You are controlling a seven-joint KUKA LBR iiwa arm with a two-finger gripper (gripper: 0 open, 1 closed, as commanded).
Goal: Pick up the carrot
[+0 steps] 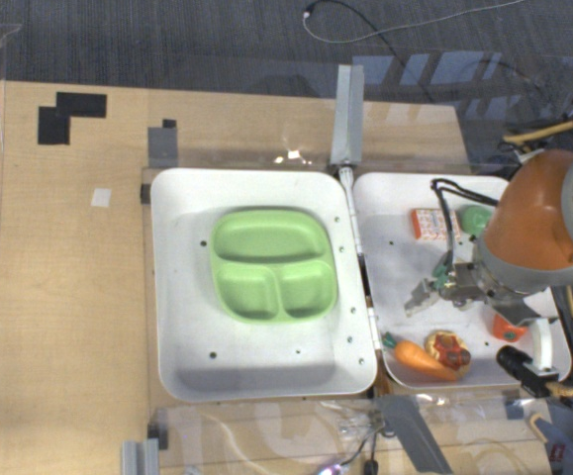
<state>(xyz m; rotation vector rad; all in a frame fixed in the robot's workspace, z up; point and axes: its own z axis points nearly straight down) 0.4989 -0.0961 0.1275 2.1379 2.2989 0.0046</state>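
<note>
The carrot (420, 358) lies along the near wall of the right bin (395, 265); it is orange, with a green stub at its left end. My gripper (423, 298) hangs over the middle of that bin, a little above and behind the carrot and apart from it. Nothing shows between its tips. The orange band of the arm (533, 221) covers the bin's right part.
A red and yellow toy (448, 347) touches the carrot's right end. A small red and white box (427, 225) and a green thing (476, 219) lie at the bin's back, and an orange-red piece (510, 323) sits under the wrist. The left bin (182, 265) holds a green divided plate (271, 265).
</note>
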